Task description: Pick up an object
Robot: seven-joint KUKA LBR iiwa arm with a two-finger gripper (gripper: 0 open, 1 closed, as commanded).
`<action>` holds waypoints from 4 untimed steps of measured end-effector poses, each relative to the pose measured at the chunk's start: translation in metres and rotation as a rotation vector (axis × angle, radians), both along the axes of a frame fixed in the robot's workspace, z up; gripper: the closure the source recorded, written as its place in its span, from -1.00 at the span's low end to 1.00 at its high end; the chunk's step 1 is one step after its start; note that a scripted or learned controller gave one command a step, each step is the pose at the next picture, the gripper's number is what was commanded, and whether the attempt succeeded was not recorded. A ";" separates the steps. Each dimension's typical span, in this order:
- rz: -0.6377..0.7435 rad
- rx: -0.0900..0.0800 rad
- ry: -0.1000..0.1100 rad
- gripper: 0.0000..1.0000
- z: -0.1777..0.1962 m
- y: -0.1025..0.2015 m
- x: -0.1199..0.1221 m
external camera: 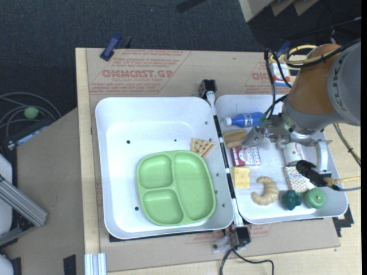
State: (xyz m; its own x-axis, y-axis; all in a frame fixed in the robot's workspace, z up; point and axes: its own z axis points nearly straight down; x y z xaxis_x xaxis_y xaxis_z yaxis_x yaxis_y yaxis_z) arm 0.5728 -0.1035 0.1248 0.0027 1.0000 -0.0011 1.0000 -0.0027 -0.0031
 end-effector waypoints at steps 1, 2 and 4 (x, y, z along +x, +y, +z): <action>0.003 0.000 -0.007 -1.00 0.058 -0.029 0.085; 0.002 0.002 -0.003 -1.00 -0.027 0.007 0.003; 0.008 0.008 -0.007 -1.00 -0.039 -0.115 0.018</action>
State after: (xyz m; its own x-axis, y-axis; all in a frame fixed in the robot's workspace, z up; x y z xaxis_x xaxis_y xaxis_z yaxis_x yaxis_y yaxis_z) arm 0.5910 -0.2181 0.0859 -0.0058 1.0000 0.0068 1.0000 0.0057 0.0042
